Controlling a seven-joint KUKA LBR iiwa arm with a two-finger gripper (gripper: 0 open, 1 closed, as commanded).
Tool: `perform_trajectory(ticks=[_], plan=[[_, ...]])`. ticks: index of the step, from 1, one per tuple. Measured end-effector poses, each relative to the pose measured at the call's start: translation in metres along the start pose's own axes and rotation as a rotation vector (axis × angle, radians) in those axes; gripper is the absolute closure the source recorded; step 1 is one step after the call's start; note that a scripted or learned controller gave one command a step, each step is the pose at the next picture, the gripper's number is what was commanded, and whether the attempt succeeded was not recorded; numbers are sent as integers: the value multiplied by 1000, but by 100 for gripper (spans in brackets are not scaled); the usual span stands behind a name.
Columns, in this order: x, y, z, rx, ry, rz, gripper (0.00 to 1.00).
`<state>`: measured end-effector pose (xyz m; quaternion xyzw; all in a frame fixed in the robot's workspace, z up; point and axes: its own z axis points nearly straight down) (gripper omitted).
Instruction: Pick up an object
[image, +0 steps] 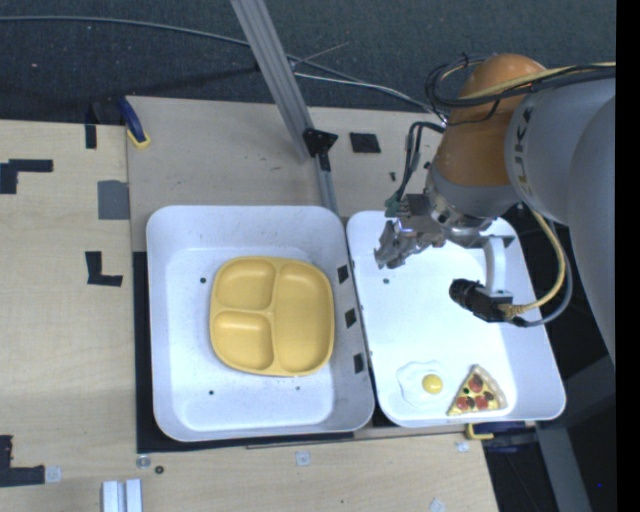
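Two toys, fried egg (421, 382), pizza slice (477, 391), well below gripper (392, 251), grip state seemingly unclear

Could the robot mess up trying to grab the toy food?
Maybe, in two ways. The fried egg and pizza slice lie flat and close together near the right bin's front edge, so a grab could slide off or nudge both. The gripper is over the far end of that bin, so it has to travel toward the front and might miss.
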<state>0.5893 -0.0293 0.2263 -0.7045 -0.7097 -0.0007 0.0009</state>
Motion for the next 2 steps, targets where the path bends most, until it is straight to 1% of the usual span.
perform_trajectory(ticks=[1,2], plan=[[51,20,8,1,-1,1,100],[104,26,18,2,-2,2,100]])
